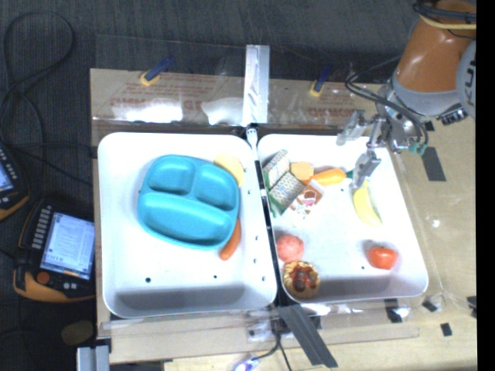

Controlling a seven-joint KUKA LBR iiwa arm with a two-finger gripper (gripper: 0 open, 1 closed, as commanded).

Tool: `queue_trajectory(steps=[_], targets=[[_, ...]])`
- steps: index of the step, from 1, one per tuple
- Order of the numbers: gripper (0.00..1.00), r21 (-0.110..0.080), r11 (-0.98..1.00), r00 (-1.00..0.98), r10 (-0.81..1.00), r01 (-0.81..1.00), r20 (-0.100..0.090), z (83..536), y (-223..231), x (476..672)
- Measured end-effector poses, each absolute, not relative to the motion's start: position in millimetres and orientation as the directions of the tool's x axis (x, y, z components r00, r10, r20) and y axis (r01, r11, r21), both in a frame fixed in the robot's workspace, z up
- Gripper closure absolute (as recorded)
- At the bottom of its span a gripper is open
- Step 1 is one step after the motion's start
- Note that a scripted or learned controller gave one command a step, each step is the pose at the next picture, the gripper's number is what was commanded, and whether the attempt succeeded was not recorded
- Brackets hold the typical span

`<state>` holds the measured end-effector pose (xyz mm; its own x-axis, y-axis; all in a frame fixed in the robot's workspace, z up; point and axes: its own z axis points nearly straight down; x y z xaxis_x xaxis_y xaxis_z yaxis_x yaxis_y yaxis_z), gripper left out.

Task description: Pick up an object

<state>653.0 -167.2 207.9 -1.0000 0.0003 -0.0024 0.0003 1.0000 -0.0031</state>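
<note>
A: Risk first, quick. The gripper [363, 168] sits over the right bin [402, 280], upper part. Fingers look nearly closed with nothing between them, but they're small here, so I can't tell for sure.

B: Nearest target?

A: The banana [366, 205], just below the fingertips and near them. The orange carrot-like piece [328, 177] is just to their left. My guess: coming down between those two, the fingers nudge the banana sideways, or close on its curved edge and it slips out.

B: Anything else?

A: The clutter further left of the fingers: a box-like packet [283, 188] with small food pieces packed touching. A grab there could pinch two things or none.

B: Counts, big to small.

A: Two white bins; the left bin [108, 277] is well away from the fingers. One blue divided tray [188, 199] in it. One banana. One orange sausage-like stick [230, 243] at the tray's edge. One yellow piece [230, 165] by the tray's top corner. One tomato [381, 256] below the fingers. One pink round fruit [289, 246] below-left. One brown muffin-like item [301, 277] at the bin's bottom rim.

B: Task object?

A: Any of them; the banana is closest.
</note>
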Motion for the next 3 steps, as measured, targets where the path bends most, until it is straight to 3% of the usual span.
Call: queue_trajectory(steps=[1, 2, 3], targets=[[0.0, -0.006, 0.999, -0.999, 0.038, 0.038, -0.012, 90, -148, 596.1], [0.0, -0.005, 0.998, -0.998, 0.068, 0.068, -0.011, 91, -188, 506.3], [0.0, -0.002, 1.0, -1.0, 0.023, 0.023, -0.013, 90, -222, 555.0]])
